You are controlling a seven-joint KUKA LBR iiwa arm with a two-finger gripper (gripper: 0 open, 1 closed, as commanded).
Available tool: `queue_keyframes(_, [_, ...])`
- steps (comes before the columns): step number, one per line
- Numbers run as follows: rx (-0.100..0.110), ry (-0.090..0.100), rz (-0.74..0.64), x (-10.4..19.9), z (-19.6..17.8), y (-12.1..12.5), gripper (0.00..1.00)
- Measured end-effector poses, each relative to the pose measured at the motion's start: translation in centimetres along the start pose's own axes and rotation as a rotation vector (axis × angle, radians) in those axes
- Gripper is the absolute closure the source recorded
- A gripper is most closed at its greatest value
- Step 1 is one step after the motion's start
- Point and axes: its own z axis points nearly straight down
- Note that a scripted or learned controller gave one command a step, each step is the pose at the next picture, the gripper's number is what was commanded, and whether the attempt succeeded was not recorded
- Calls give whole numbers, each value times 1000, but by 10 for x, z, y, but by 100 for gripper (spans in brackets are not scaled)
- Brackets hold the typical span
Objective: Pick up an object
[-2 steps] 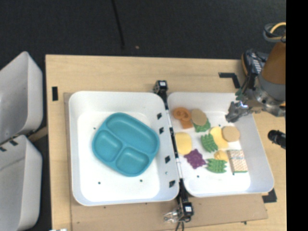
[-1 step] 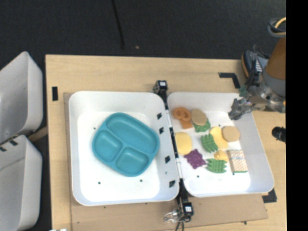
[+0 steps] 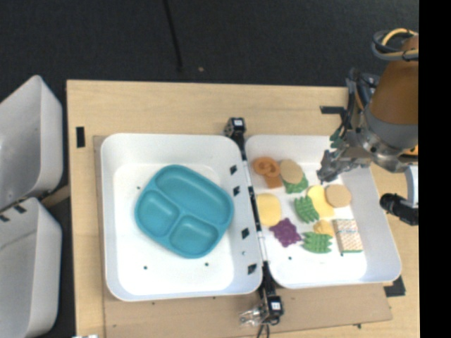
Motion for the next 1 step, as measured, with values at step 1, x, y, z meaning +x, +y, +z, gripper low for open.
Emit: queue_keyframes(1, [1,0,0,51,-1,-25,100])
